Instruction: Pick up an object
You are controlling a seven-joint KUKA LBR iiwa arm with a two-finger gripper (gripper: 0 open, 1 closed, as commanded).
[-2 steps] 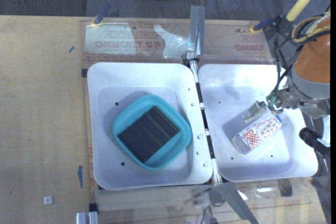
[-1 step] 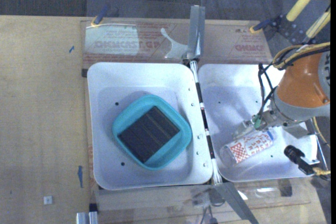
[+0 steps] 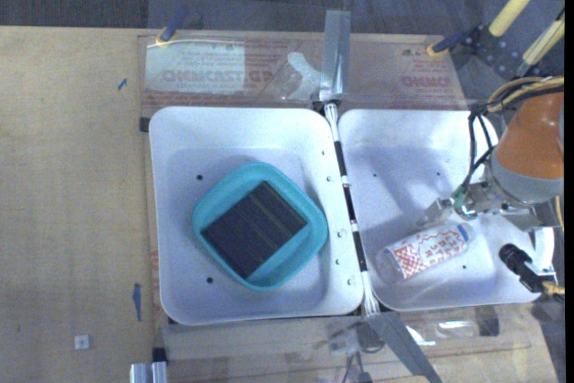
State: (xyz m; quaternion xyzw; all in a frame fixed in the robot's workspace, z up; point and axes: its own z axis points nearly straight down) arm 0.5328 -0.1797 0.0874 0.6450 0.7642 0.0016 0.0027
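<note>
Teal container (image 3: 260, 225) left bin (image 3: 170, 148); bottle (image 3: 425, 251) right bin (image 3: 395, 139).

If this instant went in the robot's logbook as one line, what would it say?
arm: over right white bin | gripper: above clear plastic bottle with red-patterned label, lying on its side | left white bin: teal square container with dark insert

Bench (image 3: 72, 193), tan wood surface, as I see it from my station: two shallow white bins side by side, touching along their inner rims. Left bin (image 3: 170, 148); right bin (image 3: 395, 134). A clear plastic sheet (image 3: 269, 72) lies behind them.
</note>
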